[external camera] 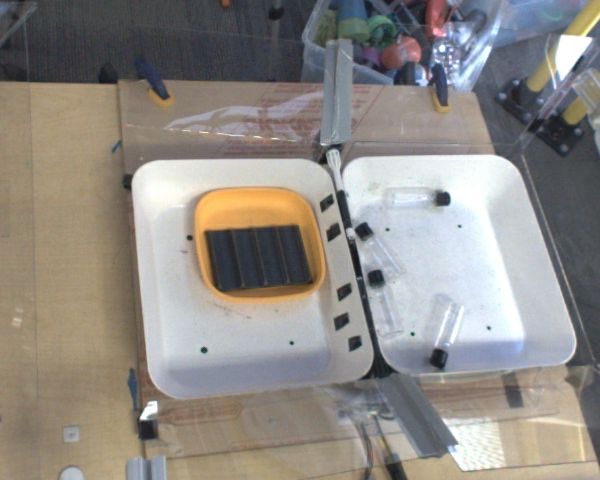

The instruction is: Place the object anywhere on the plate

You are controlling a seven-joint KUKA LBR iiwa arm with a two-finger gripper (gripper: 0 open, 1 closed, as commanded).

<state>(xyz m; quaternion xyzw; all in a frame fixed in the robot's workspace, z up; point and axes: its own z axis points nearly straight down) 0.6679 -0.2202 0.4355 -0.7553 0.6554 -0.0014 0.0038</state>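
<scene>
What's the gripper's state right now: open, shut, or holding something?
Gripper: cannot be told.
The black block lies on the plate, with nothing gripping it.

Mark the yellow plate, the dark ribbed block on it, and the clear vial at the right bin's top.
yellow plate point(212, 213): camera view, bare upper-left rim.
dark ribbed block point(259, 258): camera view, centre of top.
clear vial point(408, 199): camera view, mid-body.

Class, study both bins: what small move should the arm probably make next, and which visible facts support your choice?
Probably reach over the right bin toward one clear vial: the vials lie there, while the yellow plate in the left bin holds only a dark ridged block.
</scene>
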